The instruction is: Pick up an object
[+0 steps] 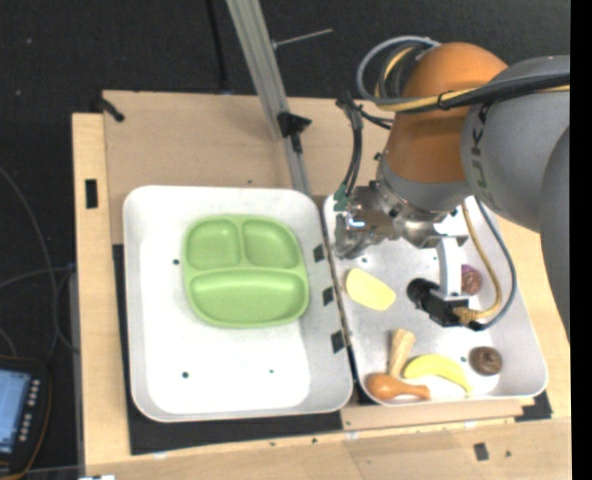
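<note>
My gripper (354,230) hangs low over the left edge of the right bin (516,368), below the orange wrist band. Just under and right of it lies a pale yellow flat piece (370,290). Toward the bin's front lie a yellow banana (438,371), a tan stick-like piece (401,350) and an orange-brown piece (396,387). A dark brown round thing (486,360) rests at the front right. A purple-red object (471,279) sits at the right, partly behind cabling. Nothing shows between the gripper's fingers.
The left bin (156,368) holds a green divided plate (246,271). A grey metal pole (266,68) slants up from between the bins. A black fitting with cable (434,302) hangs from the arm over the right bin. A tablet (6,404) lies off the bench at left.
</note>
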